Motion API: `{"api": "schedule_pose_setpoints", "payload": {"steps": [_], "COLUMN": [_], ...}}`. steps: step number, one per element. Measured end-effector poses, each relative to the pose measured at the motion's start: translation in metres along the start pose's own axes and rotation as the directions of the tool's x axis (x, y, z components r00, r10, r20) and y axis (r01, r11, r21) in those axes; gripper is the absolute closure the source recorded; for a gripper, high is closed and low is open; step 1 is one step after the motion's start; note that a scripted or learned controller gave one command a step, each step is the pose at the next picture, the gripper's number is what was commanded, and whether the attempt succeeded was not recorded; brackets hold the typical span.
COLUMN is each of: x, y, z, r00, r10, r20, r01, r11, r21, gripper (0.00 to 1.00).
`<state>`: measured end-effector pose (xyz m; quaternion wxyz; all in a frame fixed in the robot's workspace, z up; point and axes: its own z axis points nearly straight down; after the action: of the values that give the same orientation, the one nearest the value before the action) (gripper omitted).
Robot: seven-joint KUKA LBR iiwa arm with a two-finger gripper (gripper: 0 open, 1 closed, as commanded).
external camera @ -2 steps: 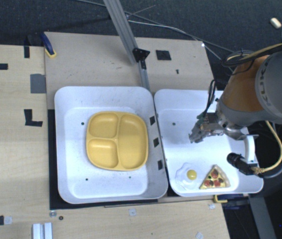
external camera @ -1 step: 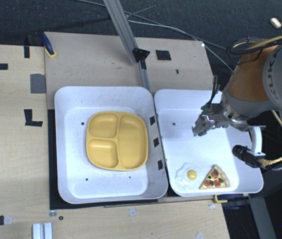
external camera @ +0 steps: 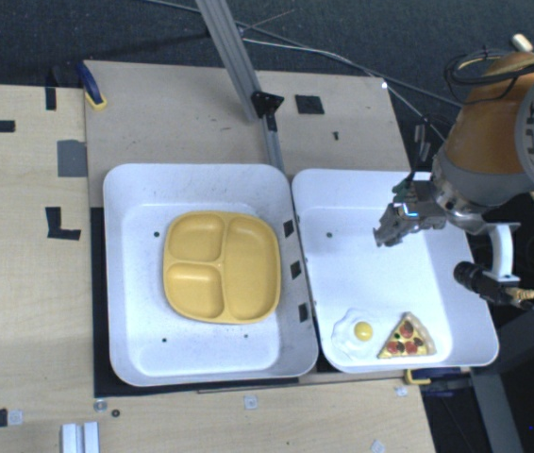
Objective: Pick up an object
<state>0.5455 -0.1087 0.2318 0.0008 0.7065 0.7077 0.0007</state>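
The dark two-finger claw (external camera: 392,230) hangs over the right shallow white bin (external camera: 342,192); I cannot tell how wide it is. The small toy pizza slice (external camera: 408,338) lies at the claw's 6 o'clock, beside the toy fried egg (external camera: 354,332).

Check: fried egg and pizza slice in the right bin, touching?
Cannot tell. In the camera view the fried egg and pizza slice sit edge to edge; no plain gap or contact.

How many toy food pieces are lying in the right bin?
2. A fried egg lies near the front edge of the right bin, and a pizza slice lies just to its right. Nothing appears hidden.
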Motion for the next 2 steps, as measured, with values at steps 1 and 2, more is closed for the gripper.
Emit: {"api": "schedule_pose_setpoints", "payload": {"steps": [1,2], "x": [0.057,0.103], "y": [0.006,0.030], "z": [-0.002,-0.002], "r00": [1.000,1.000], "r10": [-0.005,-0.005], "r20": [-0.002,-0.001], "r01": [0.005,0.005], "r11": [1.000,1.000], "r21": [0.003,0.003], "gripper": [1.00,1.00]}}
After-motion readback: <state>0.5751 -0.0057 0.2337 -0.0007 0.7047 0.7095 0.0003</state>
